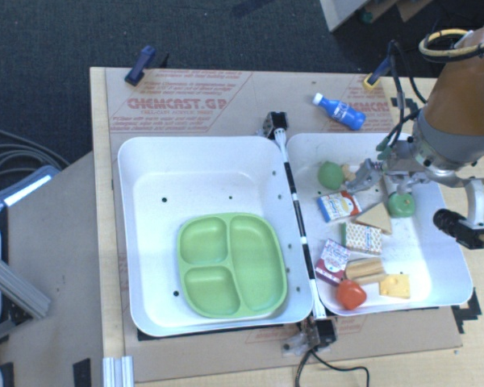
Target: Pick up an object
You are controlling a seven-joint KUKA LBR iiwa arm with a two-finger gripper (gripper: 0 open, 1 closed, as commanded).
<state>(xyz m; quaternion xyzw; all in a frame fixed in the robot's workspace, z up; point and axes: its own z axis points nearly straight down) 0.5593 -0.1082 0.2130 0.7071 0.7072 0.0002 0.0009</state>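
Observation:
My gripper [378, 189] hangs over the back of the right bin [445, 290], its fingers spread open with nothing between them. A small green round thing [402, 206] lies just below its right finger; whether they touch I cannot tell. A larger green ball [331, 174] rests to the left of the gripper. In front of it lie a blue-and-white packet [337, 207], a tan wedge [377, 218] and a patterned box [363, 237]. Nearer the front edge are a pink packet [332, 258], a tan roll [365, 269], a red tomato [351, 296] and a yellow cheese piece [395, 286].
The left bin [145, 176] holds a green divided plate [230, 264]. A blue bottle [340, 112] lies on the bench behind the right bin. A blue clamp [139, 66] sits at the bench's back left corner. The bins' shared wall [294, 208] runs just left of the objects.

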